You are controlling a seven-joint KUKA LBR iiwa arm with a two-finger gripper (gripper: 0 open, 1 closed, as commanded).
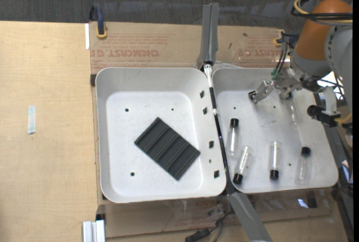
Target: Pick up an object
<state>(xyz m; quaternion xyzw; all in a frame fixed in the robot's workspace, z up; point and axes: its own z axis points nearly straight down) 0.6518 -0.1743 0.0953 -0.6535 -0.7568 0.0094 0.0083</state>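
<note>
Gripper (273, 91) sat over the back part of the right bin (322, 182). Metal fingers splayed, one (259, 93) reaching left and another (287, 95) toward the right, so jaws read as open with nothing between them. Whether the tips touched the bin floor, couldn't tell.

Nearest candidate was a clear vial (293, 113) just right of and below the gripper, faint against the white. Four more vials with black caps lay further forward: one (233, 132) near the divider, one (240, 164) below it, one (274, 161) mid-bin, one (304, 163) toward the right. All lay on their sides, apart from each other.

Handling guess: vials looked light, rigid, smooth and round, so likely to roll or squirt out of a pinch. Probably glass or hard plastic, possibly fragile. Best hold would be across the barrel near the middle, fingers square to the long axis.

Left bin (104, 123) held a dark ribbed flat panel (167, 148), lying diagonal. Looked stiff, thin and low, hard to get fingers under; an edge pinch would be needed.

Hard to see: clear vial bodies washed out on white, contents unreadable. Arm (325, 39) cut off at frame right; wrist cables cluttered the gripper outline.
</note>
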